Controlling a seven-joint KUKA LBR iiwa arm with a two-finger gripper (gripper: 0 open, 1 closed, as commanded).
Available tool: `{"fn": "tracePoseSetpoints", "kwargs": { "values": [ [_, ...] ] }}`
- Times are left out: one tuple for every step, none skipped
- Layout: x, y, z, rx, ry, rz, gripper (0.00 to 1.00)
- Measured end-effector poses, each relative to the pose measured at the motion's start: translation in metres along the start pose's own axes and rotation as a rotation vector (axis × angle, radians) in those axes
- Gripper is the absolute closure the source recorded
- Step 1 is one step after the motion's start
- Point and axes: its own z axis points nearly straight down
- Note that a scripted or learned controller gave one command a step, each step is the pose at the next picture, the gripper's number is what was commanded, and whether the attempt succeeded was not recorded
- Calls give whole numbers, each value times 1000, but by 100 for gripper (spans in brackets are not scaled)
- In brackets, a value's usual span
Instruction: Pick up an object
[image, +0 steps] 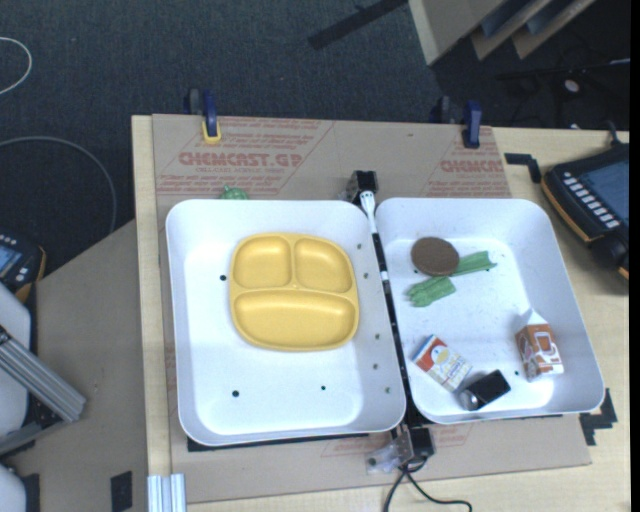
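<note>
Plainly, the pickable things are lying mostly in the right bin (560, 250). A brown round disc (435, 256) is sitting toward that bin's 11 o'clock, lying flat. A green bean-like piece (475, 263) is touching the disc at its 3 o'clock side, and a second green piece (430, 291) is lying just beside the disc at its 6 o'clock. A small red-and-white carton (441, 361) is resting at the bin's 7 o'clock, tilted on the floor of the bin. A black block (487, 389) is lying near the carton at its 4 o'clock, close against the bin's near rim; whether the two are touching is not clear. An orange-and-white carton (539, 351) is standing at the bin's 4 o'clock, well apart from the disc.

At the right bin's 9 o'clock, the left bin (200, 350) is sitting edge to edge with it. A yellow divided plate (294, 291) is lying in it, slightly toward 12 o'clock of the bin's middle, with three compartments facing up.

Both bins are resting on a brown cardboard sheet (300, 150) with red lettering. A small green thing (233, 194) is lying on the sheet just off the left bin's 11 o'clock corner. Two blue clamps (209, 110) are gripping the sheet's far edge. A dark handheld screen (600, 195) is lying at the bench's 2 o'clock.
</note>
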Motion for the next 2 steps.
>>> {"fn": "tracePoseSetpoints", "kwargs": {
  "values": [
    [36,0,107,6,3,-1,100],
    [124,0,209,7,4,-7,100]
  ]
}}
